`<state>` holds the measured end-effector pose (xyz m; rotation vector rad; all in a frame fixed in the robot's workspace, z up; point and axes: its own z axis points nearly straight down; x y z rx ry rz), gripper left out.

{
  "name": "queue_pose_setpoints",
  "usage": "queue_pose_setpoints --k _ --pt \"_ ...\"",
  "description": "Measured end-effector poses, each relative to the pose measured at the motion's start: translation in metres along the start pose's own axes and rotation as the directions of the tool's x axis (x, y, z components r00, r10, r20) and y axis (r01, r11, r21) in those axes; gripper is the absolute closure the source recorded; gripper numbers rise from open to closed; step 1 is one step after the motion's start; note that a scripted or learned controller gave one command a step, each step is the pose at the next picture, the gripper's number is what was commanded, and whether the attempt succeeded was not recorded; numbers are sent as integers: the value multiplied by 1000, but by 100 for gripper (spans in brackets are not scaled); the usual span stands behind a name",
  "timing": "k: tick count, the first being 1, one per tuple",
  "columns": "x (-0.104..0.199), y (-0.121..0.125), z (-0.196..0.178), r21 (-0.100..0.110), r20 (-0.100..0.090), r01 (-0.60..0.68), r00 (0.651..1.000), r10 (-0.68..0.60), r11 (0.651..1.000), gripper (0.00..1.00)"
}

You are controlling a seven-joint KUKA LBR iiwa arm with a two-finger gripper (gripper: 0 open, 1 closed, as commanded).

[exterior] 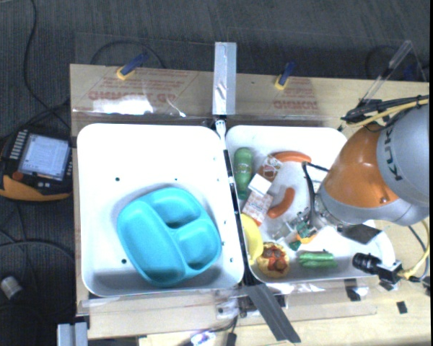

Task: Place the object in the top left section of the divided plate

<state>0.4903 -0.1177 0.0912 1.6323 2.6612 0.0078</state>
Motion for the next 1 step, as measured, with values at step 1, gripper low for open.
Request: queue_pose_setpoints --k 1 --pt "-17 -10 1 8 -12 -434 901 434 901 100"
